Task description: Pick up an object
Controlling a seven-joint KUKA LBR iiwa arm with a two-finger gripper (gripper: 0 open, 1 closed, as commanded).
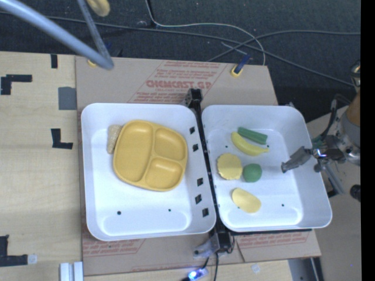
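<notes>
Four small plastic toy foods lie in the right shallow white bin (pixel 293 215), near its middle. Largest first: curved yellow banana (pixel 248 144) with a green oblong piece (pixel 252 135) resting on it, round pale-yellow disc (pixel 229 166), yellow oval piece (pixel 246 200), green ball (pixel 252 172). All are probably light, rigid and smooth; grip across the narrow width. Two-finger gripper (pixel 293 160) hovers just right of the ball; jaw state cannot be determined.
</notes>
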